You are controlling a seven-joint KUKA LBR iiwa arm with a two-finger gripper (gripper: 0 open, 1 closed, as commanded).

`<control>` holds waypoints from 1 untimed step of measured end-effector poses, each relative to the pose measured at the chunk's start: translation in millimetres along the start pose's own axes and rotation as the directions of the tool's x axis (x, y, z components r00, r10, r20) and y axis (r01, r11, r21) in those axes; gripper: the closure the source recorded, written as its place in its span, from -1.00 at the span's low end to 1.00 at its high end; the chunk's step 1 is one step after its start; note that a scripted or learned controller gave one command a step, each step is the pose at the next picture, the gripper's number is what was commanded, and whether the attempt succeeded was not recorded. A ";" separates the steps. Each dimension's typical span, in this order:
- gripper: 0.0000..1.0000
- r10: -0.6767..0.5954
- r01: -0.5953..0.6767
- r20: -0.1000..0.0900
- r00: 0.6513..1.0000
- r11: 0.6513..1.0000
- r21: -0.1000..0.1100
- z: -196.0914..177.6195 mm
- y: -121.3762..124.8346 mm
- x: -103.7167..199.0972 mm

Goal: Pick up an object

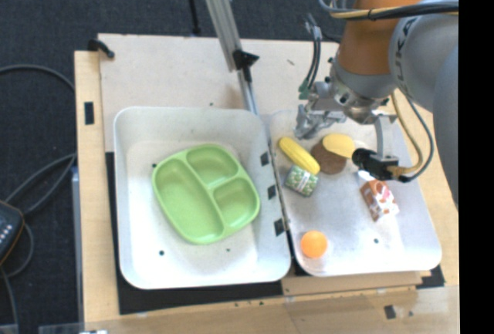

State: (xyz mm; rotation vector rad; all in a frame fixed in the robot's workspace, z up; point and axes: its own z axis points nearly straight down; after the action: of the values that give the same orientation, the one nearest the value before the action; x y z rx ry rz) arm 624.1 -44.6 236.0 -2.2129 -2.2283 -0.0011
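Banana (299, 155), right bin (413, 244): what does it look like from above? (operator)

Obs. 1: you are looking at a short, plain yellow piece, curved, lying flat on the slant from upper left to lower right. It sits in the upper left part of that bin, near the wall shared with the left bin (123, 132). (note-keeper)

What touches it? (operator)

Obs. 2: its lower end meets a small green-labelled jar (301, 181). Just beside it, on the arm's side, you have a yellow lump (338, 144) resting against a brown piece (331, 163). I cannot tell whether the brown piece touches the banana. (note-keeper)

And the gripper (309, 123)? (operator)

Obs. 3: it hangs just above the banana's upper end, near the bin's far rim, under the orange band of the arm. Whether the claw is released or clenched, you cannot tell from this view; the metal parts blur together. Nothing is seen held in it. (note-keeper)

The rest? (operator)

Obs. 4: a red and white packet (378, 199) lies well apart towards the arm's side, an orange ball (313, 244) near the front rim. The left bin holds a green divided plate (206, 192). (note-keeper)
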 end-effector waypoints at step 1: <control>1.00 -0.001 0.001 -0.001 1.000 1.000 0.000 -7.1 -11.2 56.4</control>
State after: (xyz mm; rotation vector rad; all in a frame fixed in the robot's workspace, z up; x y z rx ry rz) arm 612.5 11.7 243.2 -2.2108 -2.2287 -0.0018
